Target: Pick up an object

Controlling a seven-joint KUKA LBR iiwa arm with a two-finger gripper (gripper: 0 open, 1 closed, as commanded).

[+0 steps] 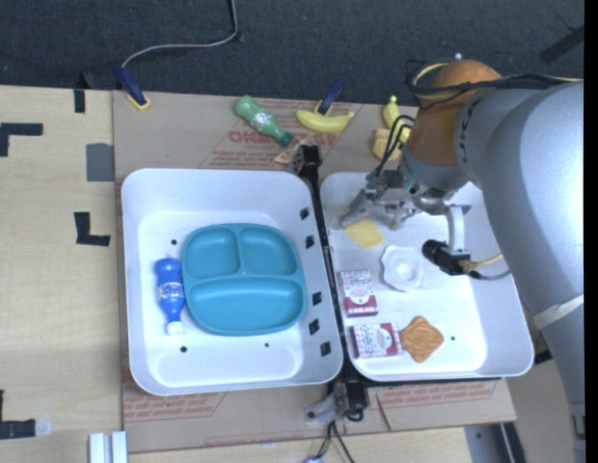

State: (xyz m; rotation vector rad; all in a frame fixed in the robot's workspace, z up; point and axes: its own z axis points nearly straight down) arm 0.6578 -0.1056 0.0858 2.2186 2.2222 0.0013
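Gripper (368, 207) above yellow block (365, 232) at bin's (492, 350) 11 o'clock, jaw state unclear; off-center descent could nudge block away.

Grey arm (530, 162) cut off by right edge, hiding far right corner of right white bin (492, 345). Claw (376, 208) overlaps pale yellow flat piece (365, 232); grip state unreadable. Small red-and-white packets (358, 292) print too small. Yellow toy (388, 128) on desk partly hidden.
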